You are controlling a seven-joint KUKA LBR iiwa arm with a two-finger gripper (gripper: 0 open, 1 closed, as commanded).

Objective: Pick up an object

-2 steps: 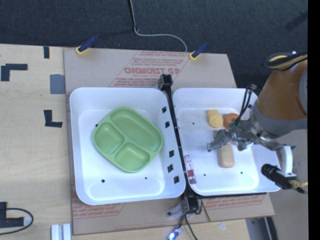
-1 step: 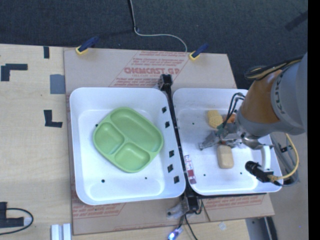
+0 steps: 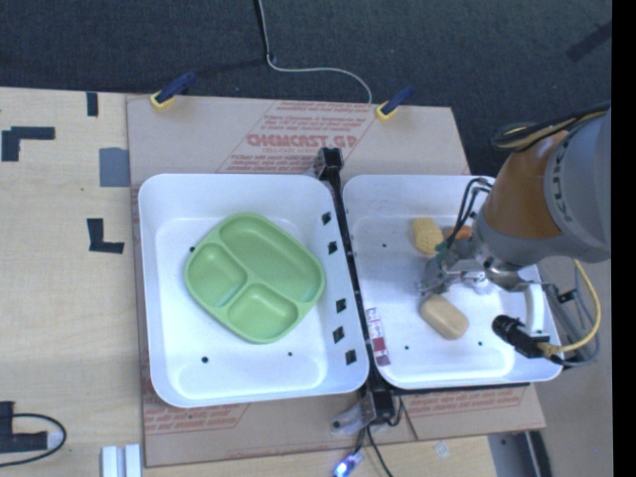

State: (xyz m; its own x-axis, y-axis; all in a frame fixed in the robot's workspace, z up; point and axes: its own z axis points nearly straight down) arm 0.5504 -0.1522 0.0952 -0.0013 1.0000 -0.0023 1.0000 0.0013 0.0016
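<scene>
Gripper just above tan block

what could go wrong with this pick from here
The claw is low in the right bin, between a yellow piece and a tan roll. It seems to sit on neither, so it might close on nothing. It may also nudge the roll aside, since that looks very near. The arm hides part of the bin.
</scene>
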